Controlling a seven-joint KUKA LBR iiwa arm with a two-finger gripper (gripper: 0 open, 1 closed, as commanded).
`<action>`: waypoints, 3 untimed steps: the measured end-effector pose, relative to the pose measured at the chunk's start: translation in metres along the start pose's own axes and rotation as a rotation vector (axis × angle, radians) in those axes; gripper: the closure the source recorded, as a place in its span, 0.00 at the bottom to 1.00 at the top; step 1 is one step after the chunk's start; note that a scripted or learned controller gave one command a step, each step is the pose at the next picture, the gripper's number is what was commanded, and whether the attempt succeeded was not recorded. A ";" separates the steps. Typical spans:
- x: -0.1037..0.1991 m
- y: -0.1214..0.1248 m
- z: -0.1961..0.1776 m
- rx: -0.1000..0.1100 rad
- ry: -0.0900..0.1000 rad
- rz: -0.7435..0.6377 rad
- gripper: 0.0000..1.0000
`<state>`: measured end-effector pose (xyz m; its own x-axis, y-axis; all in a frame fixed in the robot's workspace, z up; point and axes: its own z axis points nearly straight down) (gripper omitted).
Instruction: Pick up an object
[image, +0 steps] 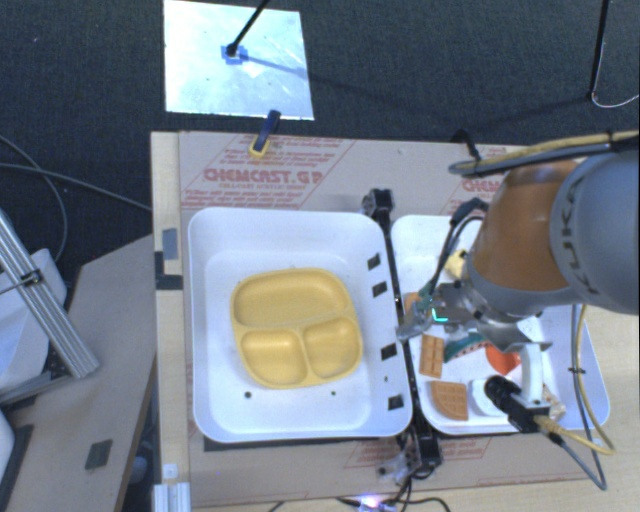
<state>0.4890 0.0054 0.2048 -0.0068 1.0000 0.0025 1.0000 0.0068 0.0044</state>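
step: your gripper (462, 335) low over right bin (590, 395) toys | grip: can't tell | next: confirm grasp on waffle (450, 400), lift

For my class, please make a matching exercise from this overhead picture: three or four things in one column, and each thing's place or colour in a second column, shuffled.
Things:
1. yellow divided tray
2. waffle piece
3. arm
4. blue and yellow tool

Descriptions:
A. on the cardboard beyond the bins
B. in the left bin
C. over the right bin
D. near the right bin's front edge

Pairs: 1-B, 2-D, 3-C, 4-A
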 end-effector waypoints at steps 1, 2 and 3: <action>-0.026 -0.003 0.022 0.006 -0.003 0.008 0.00; -0.024 -0.001 0.010 0.001 -0.002 0.002 1.00; 0.024 0.000 -0.122 -0.011 0.001 -0.005 1.00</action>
<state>0.4886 0.0289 0.3270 -0.0115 0.9999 0.0036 0.9998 0.0115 0.0158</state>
